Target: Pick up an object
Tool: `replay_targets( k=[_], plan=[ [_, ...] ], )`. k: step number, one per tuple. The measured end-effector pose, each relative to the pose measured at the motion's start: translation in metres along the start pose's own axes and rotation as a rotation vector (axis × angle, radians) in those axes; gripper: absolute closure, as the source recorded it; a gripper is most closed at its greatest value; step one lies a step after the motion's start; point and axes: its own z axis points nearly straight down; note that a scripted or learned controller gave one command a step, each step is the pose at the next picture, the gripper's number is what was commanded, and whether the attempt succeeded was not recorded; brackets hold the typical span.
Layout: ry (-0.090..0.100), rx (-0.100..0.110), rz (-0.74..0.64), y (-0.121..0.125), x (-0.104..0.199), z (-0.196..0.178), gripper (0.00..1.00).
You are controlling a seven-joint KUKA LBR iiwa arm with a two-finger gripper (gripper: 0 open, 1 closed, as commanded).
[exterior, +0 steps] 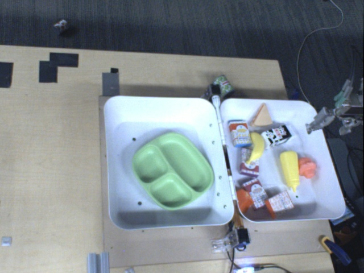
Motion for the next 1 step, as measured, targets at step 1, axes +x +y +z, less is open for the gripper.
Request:
replay_targets(
  k=[1],
  plan=[
    [0.002,0.004,0.002,-0.0288,0.0082,0.1787,0.0]
  ],
)
